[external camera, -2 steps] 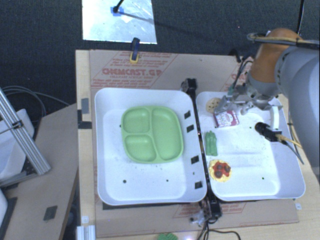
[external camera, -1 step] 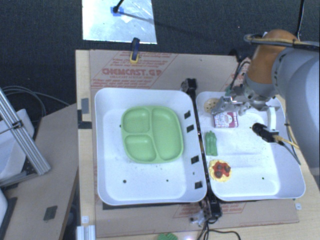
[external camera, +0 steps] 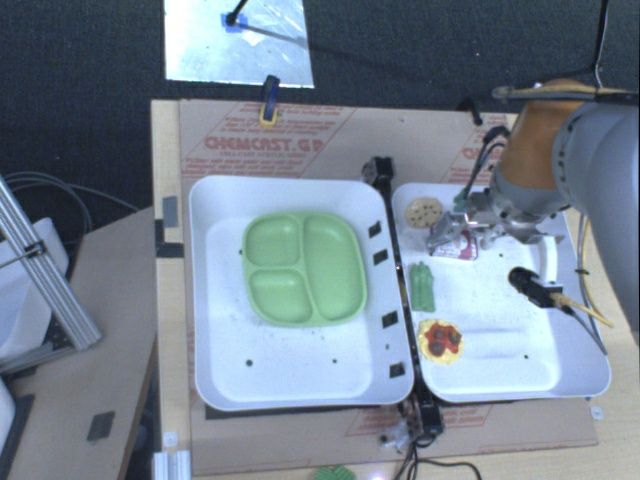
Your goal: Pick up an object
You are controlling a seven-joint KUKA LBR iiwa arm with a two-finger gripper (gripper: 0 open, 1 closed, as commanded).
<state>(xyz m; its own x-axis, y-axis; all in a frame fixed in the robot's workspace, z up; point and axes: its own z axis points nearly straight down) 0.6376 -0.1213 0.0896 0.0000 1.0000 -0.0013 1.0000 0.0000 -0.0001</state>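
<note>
My gripper [external camera: 450,236] hangs low over the back left part of the right bin [external camera: 520,368]. A small pink and white object [external camera: 464,252] lies right under it, partly hidden by it; I cannot tell if they touch. A round tan cookie [external camera: 424,210] lies just left of the gripper, in the bin's back left corner. Near the bin's left wall is a green vegetable piece [external camera: 423,286]. In front of that lies a small pizza-like toy [external camera: 441,340], yellow with red spots.
The left bin [external camera: 215,368] holds a light green divided plate [external camera: 304,268]. Black clips [external camera: 380,258] sit along the wall between the bins. A silver sheet [external camera: 238,28] lies beyond the bench, and a metal frame [external camera: 40,278] stands at the left.
</note>
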